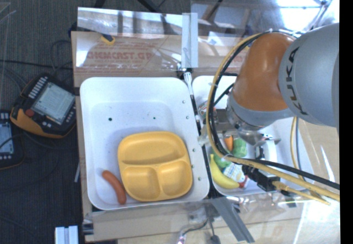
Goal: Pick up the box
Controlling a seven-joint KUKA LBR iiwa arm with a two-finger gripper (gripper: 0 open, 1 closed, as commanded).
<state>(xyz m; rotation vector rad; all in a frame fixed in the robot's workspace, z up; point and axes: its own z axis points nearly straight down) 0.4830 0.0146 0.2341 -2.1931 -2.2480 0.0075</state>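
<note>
The arm's claw (246, 139), its state impossible to tell, hangs over the right bin (284, 146), just above what looks like the box (234, 171) beside the banana (219, 176).

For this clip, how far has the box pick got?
Done: the arm is over the right bin, above a banana and other small items. In hand: nothing visible; the wrist hides the gripper, and no box can be made out. Left: grasp and lift. The left bin holds a yellow tray and sausage.

Bench (88, 204) with two white bins (99, 99)
</note>
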